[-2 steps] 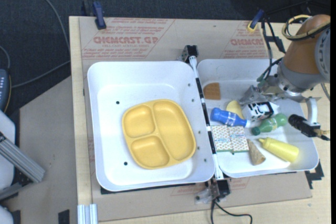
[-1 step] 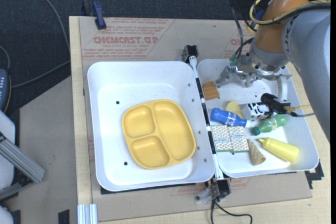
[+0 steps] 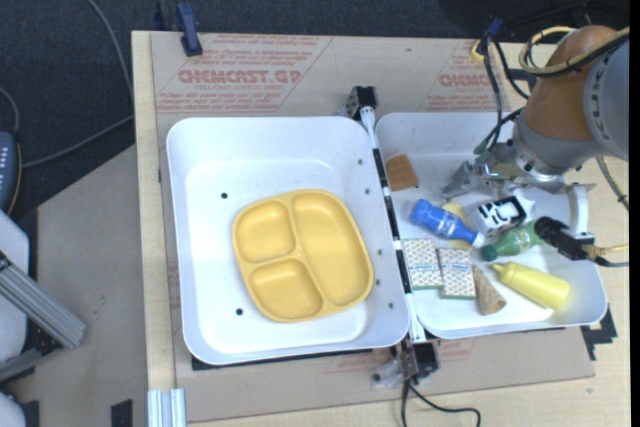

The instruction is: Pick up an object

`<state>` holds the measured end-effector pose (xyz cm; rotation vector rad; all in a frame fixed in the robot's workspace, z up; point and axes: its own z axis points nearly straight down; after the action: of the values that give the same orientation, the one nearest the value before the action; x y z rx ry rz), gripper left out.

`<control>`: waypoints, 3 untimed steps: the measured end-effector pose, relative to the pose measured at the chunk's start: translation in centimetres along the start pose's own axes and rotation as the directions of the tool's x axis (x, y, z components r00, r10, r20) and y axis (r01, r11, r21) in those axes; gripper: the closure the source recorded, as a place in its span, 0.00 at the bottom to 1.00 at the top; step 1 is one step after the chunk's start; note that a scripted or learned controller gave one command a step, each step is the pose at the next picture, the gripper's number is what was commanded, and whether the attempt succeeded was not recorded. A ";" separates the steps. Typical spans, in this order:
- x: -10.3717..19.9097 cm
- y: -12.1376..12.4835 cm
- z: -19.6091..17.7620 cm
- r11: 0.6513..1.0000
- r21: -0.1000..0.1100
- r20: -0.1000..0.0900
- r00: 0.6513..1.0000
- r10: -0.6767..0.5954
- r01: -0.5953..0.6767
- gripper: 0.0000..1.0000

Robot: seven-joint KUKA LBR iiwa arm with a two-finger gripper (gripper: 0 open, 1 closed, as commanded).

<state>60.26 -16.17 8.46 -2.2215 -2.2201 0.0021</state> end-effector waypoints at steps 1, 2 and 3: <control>-4.5 -3.2 -1.6 1.000 0.000 0.000 1.000 0.000 0.000 0.00; -5.7 6.3 -11.8 1.000 -0.006 0.002 1.000 -0.002 0.002 0.00; 0.4 -1.2 -7.4 1.000 0.000 -0.001 1.000 -0.001 0.001 0.00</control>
<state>59.02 -15.82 15.83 -2.2192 -2.2210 0.0009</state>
